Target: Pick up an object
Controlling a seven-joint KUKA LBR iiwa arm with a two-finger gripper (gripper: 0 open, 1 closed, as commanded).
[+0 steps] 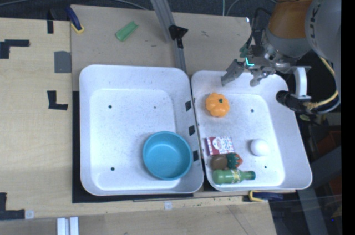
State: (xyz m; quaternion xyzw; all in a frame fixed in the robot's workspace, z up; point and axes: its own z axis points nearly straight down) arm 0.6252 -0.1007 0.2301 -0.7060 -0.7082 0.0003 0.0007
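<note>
**Nothing picked yet: gripper hangs open over the right bin's far edge**

Start at your left: the bench point(33, 117) carries black tape marks, and a green block point(126, 30) lies behind the bins. The left bin point(100, 81) holds a blue bowl point(166, 154) near its front right corner.

Move on to the right bin point(294, 167), where your candidates lie. An orange pumpkin point(217, 105) sits toward the far left of it. Nearer the front you see a red carton point(219, 145), a small dark fruit point(227, 161) touching it, and a green bottle point(234, 175) lying on its side just in front. A white ball point(259, 147) rests apart, to the right of the carton.

As for progress, you can judge the task barely begun: every object lies on the bin floor and none is lifted. The whole grasp is left to do.

The arm comes in from the right, its orange band high above the wrist. The gripper point(243, 75) hovers at the right bin's far rim, fingers spread and pointing down-left with nothing between them. The pumpkin is the closest thing to it, just in front and slightly left
</note>
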